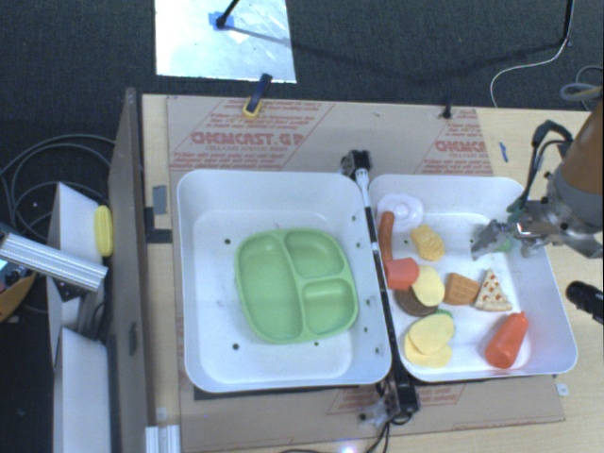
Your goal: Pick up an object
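Nearest the bottom edge of the view, the right shallow white plastic bin (557, 295) holds a heap of toy food. An orange-red toy carrot (505, 340) lies tilted near its front right corner, and two pale yellow potato-like slices (429, 336) overlap at the front left. Just behind them sit a dark brown round disc (410, 302) with a yellow oval piece (429, 287) on it, a brown toast-like piece (461, 289) and a pizza wedge with red dots (493, 293), the last two touching. Further back are a red block (401, 273), a ridged yellow piece (429, 244), a long reddish sausage (385, 237) along the left wall, and a pale pink round piece (404, 209) at the back left.

The left white plastic bin (203, 243) carries a light green divided tray (295, 284) with three compartments.

The grey two-finger hand (490, 238) hovers above the right bin's far right part, beside the pizza wedge; nothing shows between its fingers, which look parted. Both bins rest on the cardboard-covered counter (283, 125).
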Controlling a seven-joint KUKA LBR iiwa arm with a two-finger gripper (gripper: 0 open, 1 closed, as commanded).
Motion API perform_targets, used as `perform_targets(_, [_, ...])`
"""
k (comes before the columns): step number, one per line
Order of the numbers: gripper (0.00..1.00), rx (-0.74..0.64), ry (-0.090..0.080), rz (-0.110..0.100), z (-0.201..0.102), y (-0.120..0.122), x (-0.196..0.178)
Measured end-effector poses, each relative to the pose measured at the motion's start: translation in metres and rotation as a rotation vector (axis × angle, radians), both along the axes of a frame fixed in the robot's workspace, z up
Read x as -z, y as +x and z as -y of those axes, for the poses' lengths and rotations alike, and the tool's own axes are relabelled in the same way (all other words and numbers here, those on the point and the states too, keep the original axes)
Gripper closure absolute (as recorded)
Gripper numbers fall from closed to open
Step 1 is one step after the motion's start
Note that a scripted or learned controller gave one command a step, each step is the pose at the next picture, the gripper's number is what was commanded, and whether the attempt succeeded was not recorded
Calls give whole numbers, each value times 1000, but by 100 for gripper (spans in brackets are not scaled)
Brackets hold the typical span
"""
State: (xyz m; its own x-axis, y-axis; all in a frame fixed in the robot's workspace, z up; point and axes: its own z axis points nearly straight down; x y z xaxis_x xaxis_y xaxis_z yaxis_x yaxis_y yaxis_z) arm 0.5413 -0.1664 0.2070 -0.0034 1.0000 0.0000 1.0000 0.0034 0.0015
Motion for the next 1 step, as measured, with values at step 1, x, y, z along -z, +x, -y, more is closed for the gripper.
perform_targets(1, [0,1,3,-8,-22,-24,123])
